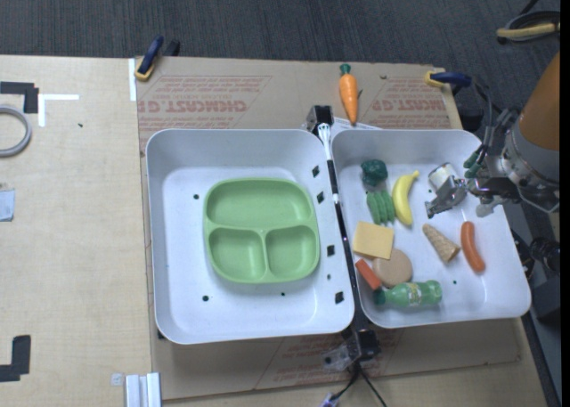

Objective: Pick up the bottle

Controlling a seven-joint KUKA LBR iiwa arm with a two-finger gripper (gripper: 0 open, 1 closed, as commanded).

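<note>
Left bin point(169, 245): one green divided tray point(262, 231) lying at its centre, three compartments, nothing in them.

On the cardboard just beyond the bins' far edge, where the two meet: a toy carrot point(347, 92), outside both.

Right bin point(509, 294), left to right. Along its left side: dark green vegetable piece point(373, 170) at the far end, green pod point(380, 207) just nearer, yellow cheese slab point(373, 240), a round tan slice point(393, 268) with a small red-orange piece point(368, 273) against it. Banana point(405, 197) beside the pod. Bottle point(411, 295): green, lying on its side along the near edge, left of that edge's middle, touching or nearly touching the tan slice. Further right: tan wedge point(440, 242), then an orange sausage point(473, 247) toward the right edge.

Gripper point(442, 203): over the bin's far-right part, above the wedge, well apart from the bottle. Fingers look spread a little, nothing between them; small in frame, so not certain.

Progress: nothing gripped, bottle at rest. Approach, grasp and lift are all left to do.
</note>
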